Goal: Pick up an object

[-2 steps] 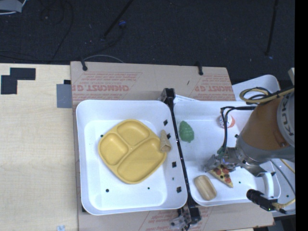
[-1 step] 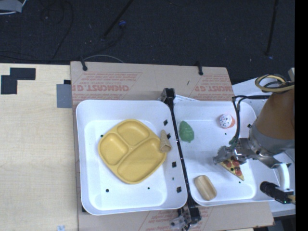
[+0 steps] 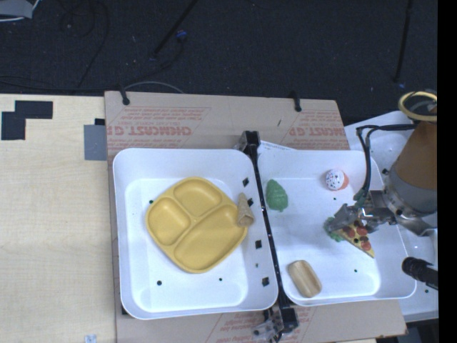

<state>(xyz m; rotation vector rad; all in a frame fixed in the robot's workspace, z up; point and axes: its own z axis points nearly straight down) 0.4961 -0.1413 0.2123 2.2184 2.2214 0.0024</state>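
Camera view is looking down on a bench [image 3: 50,213] that is carrying two white bins side by side on a cardboard sheet [image 3: 214,123]. The left bin [image 3: 136,277] is holding a yellow plate [image 3: 194,224] with three compartments, lying flat and turned at an angle, and a small tan piece [image 3: 245,211] is resting against the plate's right edge, close to the divider between the bins. The right bin [image 3: 314,164] is holding four smaller things spread apart. The arm [image 3: 421,163] is reaching in from the right, its orange band showing above the grey wrist, and the gripper [image 3: 355,216] is sitting low over the bin's right half, right at a pizza slice toy [image 3: 355,234] that is lying with its point aimed down and to the right; whether the toy is between the fingers, or whether they are spread or closed, I cannot tell. A tan bread roll [image 3: 305,278] is lying near the bin's front edge. A green leafy piece [image 3: 276,195] is lying just beside the divider. A small white and orange ball [image 3: 335,180] is sitting toward the back, near the gripper but apart from it.
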